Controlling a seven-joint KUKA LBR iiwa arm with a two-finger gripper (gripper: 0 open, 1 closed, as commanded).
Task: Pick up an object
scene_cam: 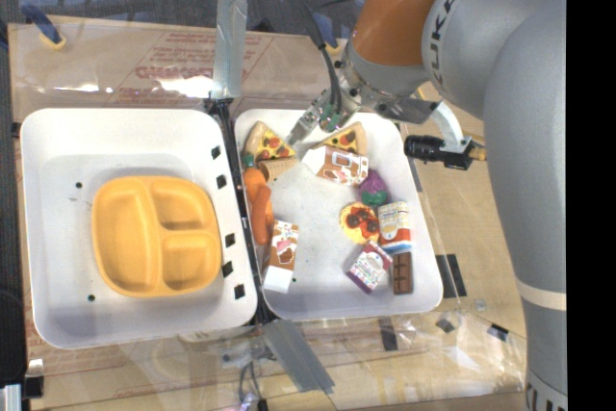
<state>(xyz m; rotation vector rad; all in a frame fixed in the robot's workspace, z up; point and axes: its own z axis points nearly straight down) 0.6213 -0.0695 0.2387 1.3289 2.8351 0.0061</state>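
1. Overhead, gripper (310,125) low at right bin's (423,289) far edge, fingers spread, nothing between them.
2. Just beside its tips: pizza slice (268,144) to the left, second pizza slice (348,140) to the right, brown-and-white carton (343,167) a little nearer.
3. Along left wall: orange carrot (258,203), then chocolate milk carton (281,252).
4. Right and nearer: purple grapes (373,187), round pizza (359,220), small can (394,220), purple packet (368,269), chocolate bar (401,271).
5. Left bin (43,135): yellow divided plate (154,234).
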